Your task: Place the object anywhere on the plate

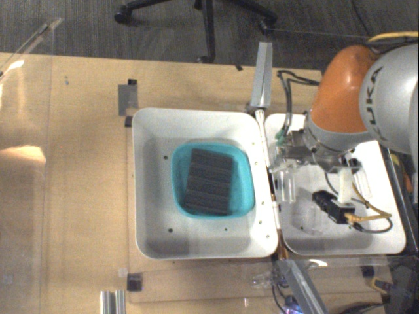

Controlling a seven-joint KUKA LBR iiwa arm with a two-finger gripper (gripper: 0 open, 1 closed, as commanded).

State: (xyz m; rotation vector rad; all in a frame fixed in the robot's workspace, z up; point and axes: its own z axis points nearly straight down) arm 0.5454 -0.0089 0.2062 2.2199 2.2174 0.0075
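Already the dark ridged block is lying flat on the teal plate in the left bin, so the placing is looking done, as far as I can judge. The gripper is hanging over the left edge of the right bin, just beside the wall between the two bins and apart from the block; whether it is released or clenched I cannot tell, since the clear parts are blurring against the white. Trouble from here is mostly lying in the arm: it is sitting close to the shared rim, and a low sweep leftward could be clipping that wall, jolting the left bin and sliding the block toward the plate's edge.
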